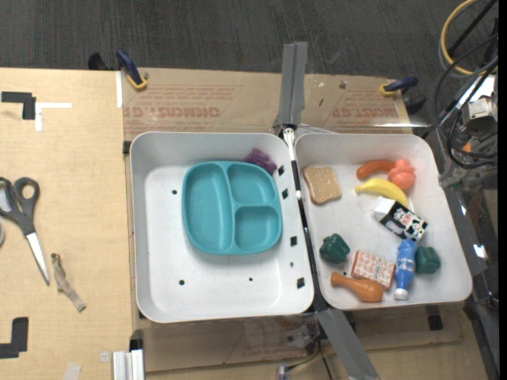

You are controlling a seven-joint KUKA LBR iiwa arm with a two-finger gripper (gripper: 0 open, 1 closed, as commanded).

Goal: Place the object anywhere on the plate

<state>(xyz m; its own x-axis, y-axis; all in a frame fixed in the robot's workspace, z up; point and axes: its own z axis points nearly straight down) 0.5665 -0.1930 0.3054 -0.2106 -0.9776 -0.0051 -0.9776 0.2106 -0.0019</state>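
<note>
A teal plate [232, 207] with three compartments lies in the left bin [158, 283], toward its back. A small purple object [260, 160] sits just behind the plate's far right corner. The right bin [444, 291] holds several toy items: a slice of bread [322, 184], a banana [382, 190], an orange sausage [373, 169], a pink-orange fruit [402, 175], a black and white carton [403, 221], a green pepper [333, 248], a small printed box [372, 267], a blue bottle [405, 267], a dark green piece [428, 260] and an orange drumstick [356, 286].
Scissors [24, 216] and a scrap of tape [67, 283] lie on the bench to the left of the bins. Blue clamps [131, 69] hold cardboard behind the bins. Cables [467, 62] hang at the upper right.
</note>
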